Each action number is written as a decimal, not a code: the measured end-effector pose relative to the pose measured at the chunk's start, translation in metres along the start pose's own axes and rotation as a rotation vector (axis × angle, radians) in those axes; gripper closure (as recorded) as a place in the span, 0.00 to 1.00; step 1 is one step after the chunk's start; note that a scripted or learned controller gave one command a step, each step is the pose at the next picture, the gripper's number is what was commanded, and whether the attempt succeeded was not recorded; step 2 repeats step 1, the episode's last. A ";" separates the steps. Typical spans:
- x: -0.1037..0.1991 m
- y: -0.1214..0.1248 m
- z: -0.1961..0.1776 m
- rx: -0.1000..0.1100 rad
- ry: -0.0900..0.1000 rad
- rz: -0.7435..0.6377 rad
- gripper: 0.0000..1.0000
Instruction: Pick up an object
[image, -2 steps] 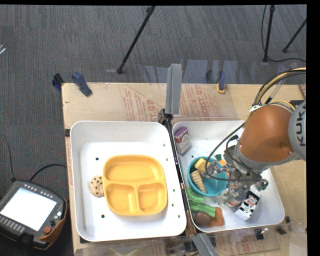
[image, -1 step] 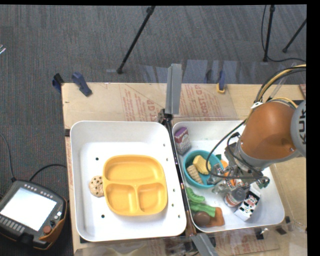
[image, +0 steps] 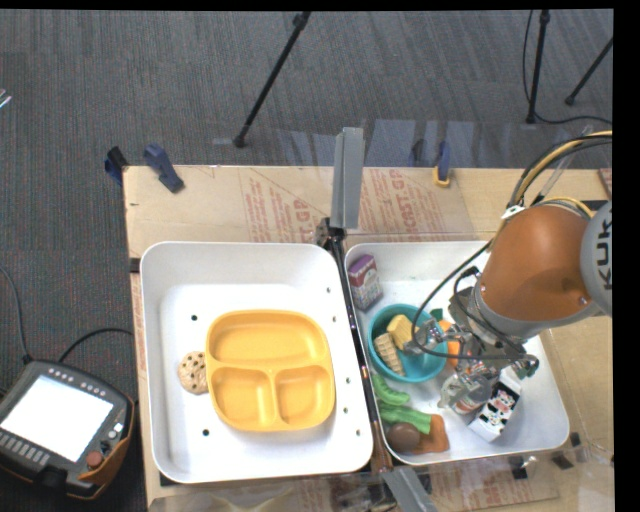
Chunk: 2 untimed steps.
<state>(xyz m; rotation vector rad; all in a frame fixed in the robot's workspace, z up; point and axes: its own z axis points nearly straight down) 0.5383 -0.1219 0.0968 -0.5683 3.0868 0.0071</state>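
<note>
I've got the arm (image: 540, 275) reaching in from 3 o'clock over the right bin (image: 555, 405), with the gripper (image: 465, 385) hanging low over the clutter at about 5 o'clock in that bin. I honestly can't tell what it's doing down there, too much wrist hardware and cable in the way, and I can't see anything caught in it.

The pickable stuff is all crowded in that right bin. The teal bowl (image: 432, 362) sits mid-bin with some yellowish food pieces (image: 392, 345) in it. A small purple carton (image: 363, 280) is up at 11 o'clock, and green (image: 392, 400) and brown toy food (image: 405, 436) lie along the 7 o'clock edge. The black and white carton (image: 493, 412) lies tipped just beside the gripper at its 4 o'clock. My guess is that carton or whatever's directly under the tool is the target, since that's where it's parked.

The left bin (image: 160, 300) just has the yellow divided tray (image: 270, 380) in the middle with a cookie (image: 192, 372) touching its 9 o'clock side, well clear of the arm.
</note>
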 end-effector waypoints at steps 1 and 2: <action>-0.032 0.007 0.010 0.002 0.002 0.134 0.00; -0.032 0.007 0.010 0.002 0.002 0.134 0.00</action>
